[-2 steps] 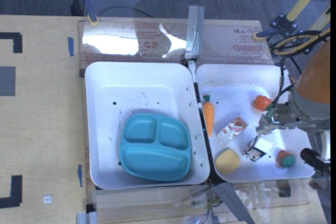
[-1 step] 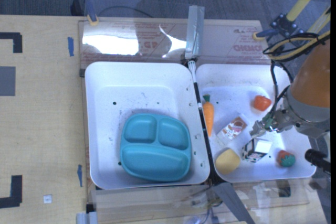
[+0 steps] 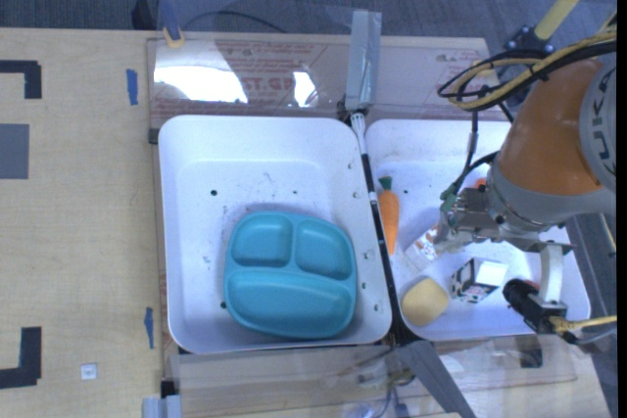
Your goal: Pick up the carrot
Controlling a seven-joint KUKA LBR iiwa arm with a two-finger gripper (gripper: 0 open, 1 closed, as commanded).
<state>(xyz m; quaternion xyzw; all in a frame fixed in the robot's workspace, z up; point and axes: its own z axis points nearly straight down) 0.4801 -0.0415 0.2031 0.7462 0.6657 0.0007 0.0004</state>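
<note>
Carrot [image 3: 389,218] is lying in the right bin [image 3: 421,144], close against the bin's left wall, with its green top pointing away toward the far side and its thin tip pointing toward the near side. It is lying flat and nothing is touching it.

A little white scrap [image 3: 421,250] is sitting just beside the carrot's tip. A round pale yellow thing, maybe a potato [image 3: 423,301], is resting near the front of the same bin. A small black and white thing [image 3: 475,279] is sitting next to it.

The hand [image 3: 460,218] is hanging over the middle of the right bin, to the right of the carrot and apart from it. I cannot tell how its grip is set, because the arm [image 3: 554,147] is covering much of it. It is not grasping the carrot.

The left bin [image 3: 255,147] is holding a blue tray [image 3: 291,276] with three parts. Both bins are sitting on the bench [image 3: 69,210].

I think the reaching step is going on now, and the pick is not yet done. Next, the hand is going to need to slide left until it is right over the carrot, line up across its thin body, and drop down. The wall is very near, so there is little room on that side.
</note>
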